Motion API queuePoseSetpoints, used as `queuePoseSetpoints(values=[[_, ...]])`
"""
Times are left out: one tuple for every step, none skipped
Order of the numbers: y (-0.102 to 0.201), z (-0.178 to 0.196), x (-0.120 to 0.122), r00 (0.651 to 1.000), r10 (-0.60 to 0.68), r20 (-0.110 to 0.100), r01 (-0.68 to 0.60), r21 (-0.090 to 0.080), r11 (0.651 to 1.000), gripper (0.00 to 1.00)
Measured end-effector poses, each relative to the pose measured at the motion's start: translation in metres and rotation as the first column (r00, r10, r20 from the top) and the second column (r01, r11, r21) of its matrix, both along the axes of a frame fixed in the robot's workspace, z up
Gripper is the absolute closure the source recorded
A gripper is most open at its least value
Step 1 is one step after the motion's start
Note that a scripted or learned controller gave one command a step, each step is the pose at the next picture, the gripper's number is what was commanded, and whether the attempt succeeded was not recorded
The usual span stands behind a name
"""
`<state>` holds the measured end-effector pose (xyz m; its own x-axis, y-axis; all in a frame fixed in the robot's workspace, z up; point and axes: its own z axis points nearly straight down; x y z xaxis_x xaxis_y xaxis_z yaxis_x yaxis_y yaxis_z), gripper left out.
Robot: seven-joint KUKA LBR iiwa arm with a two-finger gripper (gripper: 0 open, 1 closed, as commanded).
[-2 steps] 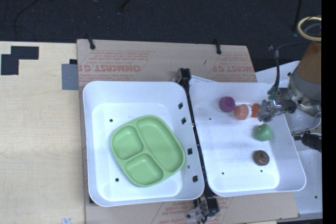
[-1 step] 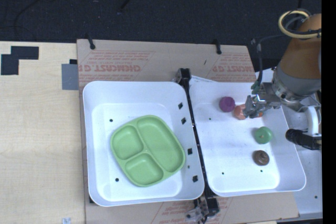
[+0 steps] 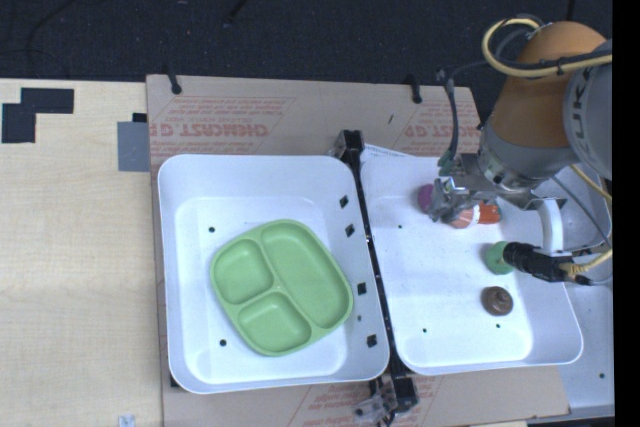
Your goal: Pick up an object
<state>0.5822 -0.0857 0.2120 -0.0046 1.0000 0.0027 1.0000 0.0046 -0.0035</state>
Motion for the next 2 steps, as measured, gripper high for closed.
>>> queuePoseSetpoints(values=[[0.054, 0.012, 0.000, 1.000, 0.000, 0.002, 0.000, 0.000, 1.000, 1.00], [0.110, 0.021, -0.001, 1.000, 0.000, 0.002, 0.000, 0.000, 1.000, 1.00]])
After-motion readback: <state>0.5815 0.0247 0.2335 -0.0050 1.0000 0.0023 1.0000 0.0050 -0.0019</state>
